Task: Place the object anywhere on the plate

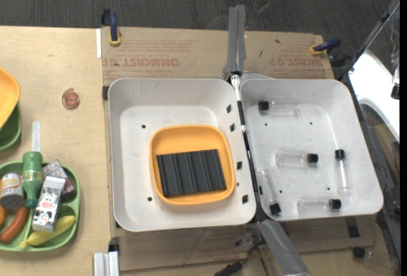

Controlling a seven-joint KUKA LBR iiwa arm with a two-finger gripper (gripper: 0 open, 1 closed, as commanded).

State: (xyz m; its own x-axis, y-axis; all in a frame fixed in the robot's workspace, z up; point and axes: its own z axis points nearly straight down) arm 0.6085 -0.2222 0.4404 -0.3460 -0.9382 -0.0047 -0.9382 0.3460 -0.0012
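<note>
1. From the camera view, a black ridged block (191, 173) is lying flat on the orange plate (191, 133), which is sitting in the left bin (130, 116).
2. Clear, black-capped vials (296, 158) are lying scattered in the right bin (305, 131).
3. I cannot tell the gripper's state.

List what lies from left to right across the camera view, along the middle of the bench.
Green plate of toy food → left white bin holding the orange plate with a dark ridged block → right white bin with clear black-capped vials.
</note>
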